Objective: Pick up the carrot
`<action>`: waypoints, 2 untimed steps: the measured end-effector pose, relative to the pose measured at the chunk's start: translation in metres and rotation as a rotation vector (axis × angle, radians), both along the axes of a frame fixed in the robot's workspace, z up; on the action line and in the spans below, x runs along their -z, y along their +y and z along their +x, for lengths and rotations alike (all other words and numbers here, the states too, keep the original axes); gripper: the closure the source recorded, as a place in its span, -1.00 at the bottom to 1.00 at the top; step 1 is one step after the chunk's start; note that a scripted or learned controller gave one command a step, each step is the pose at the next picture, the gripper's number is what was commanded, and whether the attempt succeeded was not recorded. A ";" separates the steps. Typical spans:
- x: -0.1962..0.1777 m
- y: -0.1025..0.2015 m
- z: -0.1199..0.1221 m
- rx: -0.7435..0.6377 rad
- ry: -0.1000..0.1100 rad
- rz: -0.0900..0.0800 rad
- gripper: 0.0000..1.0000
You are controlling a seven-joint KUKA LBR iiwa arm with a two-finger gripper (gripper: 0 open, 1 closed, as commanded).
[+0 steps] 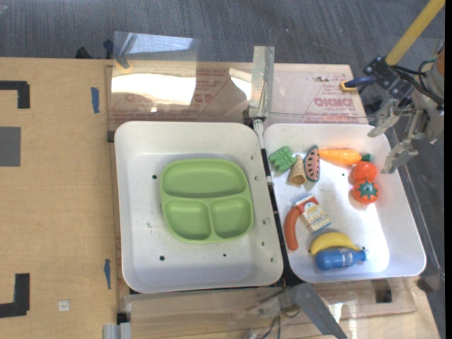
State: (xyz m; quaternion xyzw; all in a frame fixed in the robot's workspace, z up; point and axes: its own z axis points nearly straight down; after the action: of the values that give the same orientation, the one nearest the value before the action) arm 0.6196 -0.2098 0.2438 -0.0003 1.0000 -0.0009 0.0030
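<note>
The carrot (339, 156) is orange with a green tip and lies sideways near the back wall of the right bin (406, 242). My gripper (390, 144) hangs over that bin's back right corner, to the right of the carrot and a little above it. Its fingers are open with nothing between them. A red tomato (364, 171) sits just in front of the carrot's right end, between the carrot and the gripper.
The right bin also holds a second tomato (365, 192), a watermelon slice (311, 162), an ice-cream cone (296, 174), a green leaf (282, 158), a sausage (291, 228), a small carton (312, 214), a banana (333, 242) and a blue bottle (339, 258). The left bin (134, 210) holds a green divided plate (206, 198).
</note>
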 end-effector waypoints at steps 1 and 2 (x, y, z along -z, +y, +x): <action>0.076 -0.006 0.039 0.117 0.004 0.003 -1.00; 0.111 -0.012 0.044 0.055 0.005 0.003 -1.00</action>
State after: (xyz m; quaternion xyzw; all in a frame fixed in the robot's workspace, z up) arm 0.6632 -0.2217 0.1328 0.0274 0.9996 0.0004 0.0005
